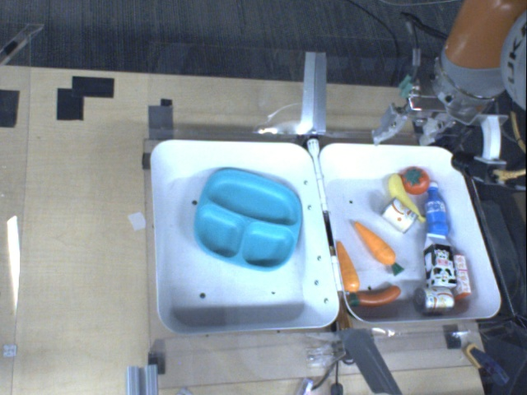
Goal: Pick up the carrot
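Observation:
Two orange carrots lie in the right bin (pixel 469 189). One carrot (pixel 375 243) rests slantwise near the bin's middle, its green stub toward the front right. The other carrot (pixel 347 267) lies along the bin's left wall, close to the front. My gripper (pixel 409 128) hangs open above the back rim of the right bin, well behind both carrots, with nothing between its fingers. The arm's orange band (pixel 486 11) is at the top right.
The right bin also holds a tomato (pixel 414 179), a banana (pixel 403 196), a small can (pixel 400 216), a blue bottle (pixel 435 212), a cow-print carton (pixel 440 266) and a sausage (pixel 379 295). A blue divided plate (pixel 247 216) sits in the left bin (pixel 169 245).

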Robot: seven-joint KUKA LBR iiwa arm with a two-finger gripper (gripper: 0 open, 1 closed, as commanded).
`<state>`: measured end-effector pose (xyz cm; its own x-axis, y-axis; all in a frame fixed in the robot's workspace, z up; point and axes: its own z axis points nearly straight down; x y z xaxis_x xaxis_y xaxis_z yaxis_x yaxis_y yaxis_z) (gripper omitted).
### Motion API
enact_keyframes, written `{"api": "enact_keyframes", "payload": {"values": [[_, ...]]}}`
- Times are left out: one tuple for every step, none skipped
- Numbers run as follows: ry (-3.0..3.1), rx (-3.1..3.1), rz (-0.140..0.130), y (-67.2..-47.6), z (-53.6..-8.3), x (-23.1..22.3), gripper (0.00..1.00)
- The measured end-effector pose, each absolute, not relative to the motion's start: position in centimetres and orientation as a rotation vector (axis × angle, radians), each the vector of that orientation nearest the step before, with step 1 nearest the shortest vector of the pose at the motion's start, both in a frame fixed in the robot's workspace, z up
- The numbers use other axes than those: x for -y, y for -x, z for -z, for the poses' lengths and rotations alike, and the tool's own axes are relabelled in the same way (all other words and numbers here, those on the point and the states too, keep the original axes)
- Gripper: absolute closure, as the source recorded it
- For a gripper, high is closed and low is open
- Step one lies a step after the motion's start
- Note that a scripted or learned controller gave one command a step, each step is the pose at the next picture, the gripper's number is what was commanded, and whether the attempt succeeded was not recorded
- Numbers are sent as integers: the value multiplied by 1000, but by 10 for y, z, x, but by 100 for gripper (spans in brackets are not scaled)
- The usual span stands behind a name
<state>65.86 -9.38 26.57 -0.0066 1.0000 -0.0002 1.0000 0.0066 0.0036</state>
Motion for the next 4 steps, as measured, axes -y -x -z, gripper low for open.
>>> {"api": "enact_keyframes", "payload": {"values": [[-2170,-2269,-3,-577,-184,81,0],[-2169,-2266,-6,-496,-94,93,0],[-2166,-2265,-9,-497,-104,92,100],[-1856,-2527,-6,-535,-253,72,100]]}}
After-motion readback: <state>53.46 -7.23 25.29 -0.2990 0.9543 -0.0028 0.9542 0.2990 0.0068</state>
